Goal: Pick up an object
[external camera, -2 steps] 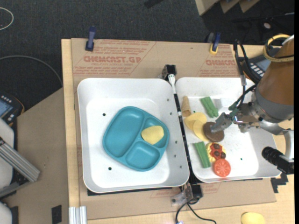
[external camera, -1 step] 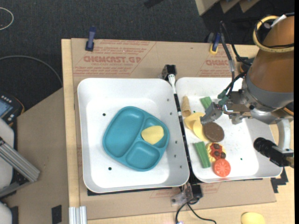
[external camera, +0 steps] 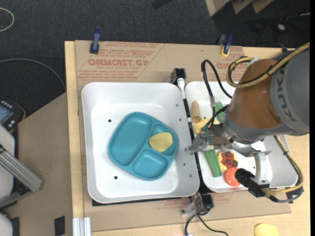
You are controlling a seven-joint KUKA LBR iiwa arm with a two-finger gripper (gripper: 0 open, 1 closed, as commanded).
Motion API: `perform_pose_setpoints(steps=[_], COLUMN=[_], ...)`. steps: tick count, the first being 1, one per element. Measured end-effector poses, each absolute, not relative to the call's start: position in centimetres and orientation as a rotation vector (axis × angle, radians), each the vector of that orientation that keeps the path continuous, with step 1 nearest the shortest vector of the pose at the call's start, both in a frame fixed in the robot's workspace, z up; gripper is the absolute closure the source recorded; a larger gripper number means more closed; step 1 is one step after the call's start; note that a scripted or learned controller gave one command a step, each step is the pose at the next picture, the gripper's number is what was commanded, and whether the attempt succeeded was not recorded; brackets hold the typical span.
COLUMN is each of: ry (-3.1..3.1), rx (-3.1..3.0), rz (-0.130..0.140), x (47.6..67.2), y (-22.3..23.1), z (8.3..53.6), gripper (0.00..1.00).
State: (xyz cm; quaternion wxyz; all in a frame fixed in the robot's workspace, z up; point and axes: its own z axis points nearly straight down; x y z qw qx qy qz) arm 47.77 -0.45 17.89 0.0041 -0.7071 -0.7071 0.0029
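Left bin (external camera: 98, 181): a teal divided plate (external camera: 138, 146) is held, with a pale yellow piece (external camera: 161, 141) lying in one compartment

Right bin (external camera: 275, 173): small food-like items are heaped, among them a green stick (external camera: 213, 162), a red piece (external camera: 230, 177) and a tan roll (external camera: 196, 111)

Pincer (external camera: 206, 140): placed low over the right bin's left side, near the green stick; its state cannot be told

Progress: nothing is seen lifted; the pick is judged not yet done, with grasp and lift left

Hidden: much of the right bin is covered by the arm (external camera: 266, 102); the items beneath cannot be made out
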Motion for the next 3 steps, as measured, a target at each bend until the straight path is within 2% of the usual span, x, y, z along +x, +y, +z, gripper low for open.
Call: perform_pose_setpoints(steps=[1,3], ry=[-2.221,-2.236], rx=[-2.224,-2.219], rz=[-0.002,-0.024], x=[48.0,48.0], y=[-0.6,9.6], z=[19.5,45.0], gripper=[1.0,1.0])
